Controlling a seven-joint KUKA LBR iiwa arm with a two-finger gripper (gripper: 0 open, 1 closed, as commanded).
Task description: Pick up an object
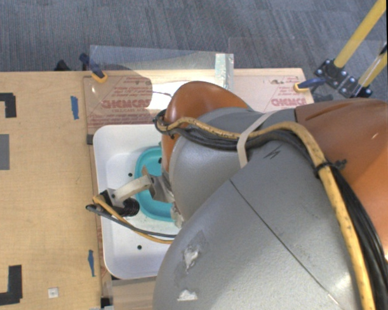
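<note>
A teal round object (150, 187), like a shallow bowl or lid, lies in the left white bin (111, 151). The arm's grey and orange body covers most of the bin and hides the right part of the teal object. The gripper itself is hidden under the wrist, somewhere over the teal object.
The second bin is hidden beneath the arm. Clear plastic sheeting (125, 93) stands along the bin's far side. A wooden benchtop (42, 188) with black and blue tape marks stretches to the left. A yellow-handled clamp (343, 63) sits at the top right.
</note>
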